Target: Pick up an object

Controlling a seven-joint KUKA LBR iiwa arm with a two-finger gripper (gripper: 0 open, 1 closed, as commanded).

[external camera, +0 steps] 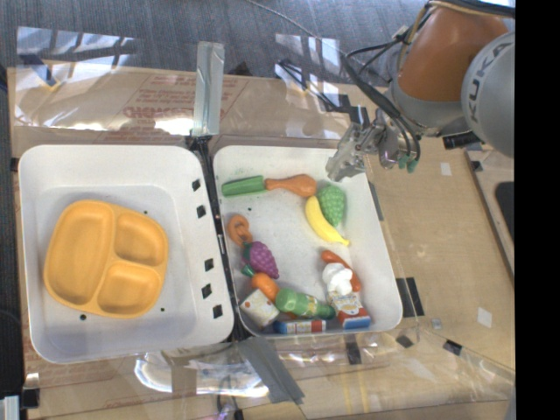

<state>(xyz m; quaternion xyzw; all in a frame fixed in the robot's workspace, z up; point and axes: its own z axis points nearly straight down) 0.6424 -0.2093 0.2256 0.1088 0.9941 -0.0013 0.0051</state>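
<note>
Toys are heaped in the right bin (385, 261), none of them seen between the gripper (344, 166) fingers; whether the fingers are open or shut cannot be told. The gripper is seen above the bin's upper right corner, and the green strawberry (332, 204) lies just below it, with the banana (324, 223) touching that strawberry on the left.

By size: the arm (455, 59) is seen at the upper right. The left bin (35, 182) holds a yellow tray (105, 258) with three compartments. In the right bin, the banana's long axis runs from upper left to lower right. A drumstick (293, 184) and a green cucumber (242, 185) lie end to end along the far wall, both near level. Purple grapes (261, 256) lie near the middle divider, well apart from the gripper. More small toys are crowded along the near wall.
</note>
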